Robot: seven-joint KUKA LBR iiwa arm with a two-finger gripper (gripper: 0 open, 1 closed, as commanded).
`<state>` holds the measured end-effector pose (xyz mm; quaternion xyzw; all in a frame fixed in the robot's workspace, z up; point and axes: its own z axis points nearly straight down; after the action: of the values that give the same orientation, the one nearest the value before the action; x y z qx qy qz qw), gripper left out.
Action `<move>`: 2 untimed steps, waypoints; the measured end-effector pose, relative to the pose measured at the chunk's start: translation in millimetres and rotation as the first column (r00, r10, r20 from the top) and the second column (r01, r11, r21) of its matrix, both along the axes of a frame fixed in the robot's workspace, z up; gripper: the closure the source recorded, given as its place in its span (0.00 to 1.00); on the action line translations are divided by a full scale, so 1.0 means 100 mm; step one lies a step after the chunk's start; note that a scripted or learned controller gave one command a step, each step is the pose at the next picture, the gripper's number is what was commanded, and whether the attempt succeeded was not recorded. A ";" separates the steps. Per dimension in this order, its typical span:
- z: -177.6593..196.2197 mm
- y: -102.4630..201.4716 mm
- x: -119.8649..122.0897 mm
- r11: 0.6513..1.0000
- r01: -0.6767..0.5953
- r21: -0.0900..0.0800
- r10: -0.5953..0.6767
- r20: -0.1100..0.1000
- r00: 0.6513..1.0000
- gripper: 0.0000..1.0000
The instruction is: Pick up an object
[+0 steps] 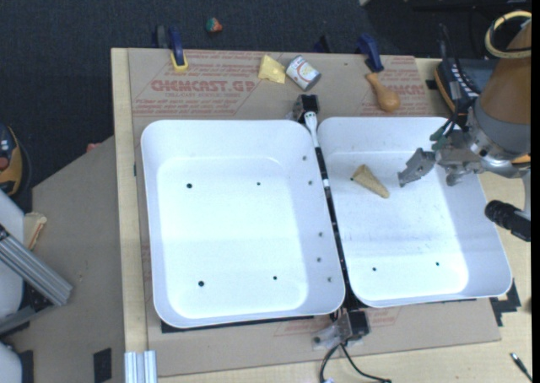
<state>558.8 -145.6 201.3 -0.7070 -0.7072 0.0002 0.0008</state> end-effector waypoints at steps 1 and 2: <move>-1.00 0.02 0.61 1.000 0.001 -0.006 -0.001 0.015 1.000 0.00; -1.17 0.48 1.03 1.000 -0.005 -0.001 0.005 0.007 1.000 0.00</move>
<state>661.7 -97.1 84.8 -0.7053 -0.7089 -0.0018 -0.0020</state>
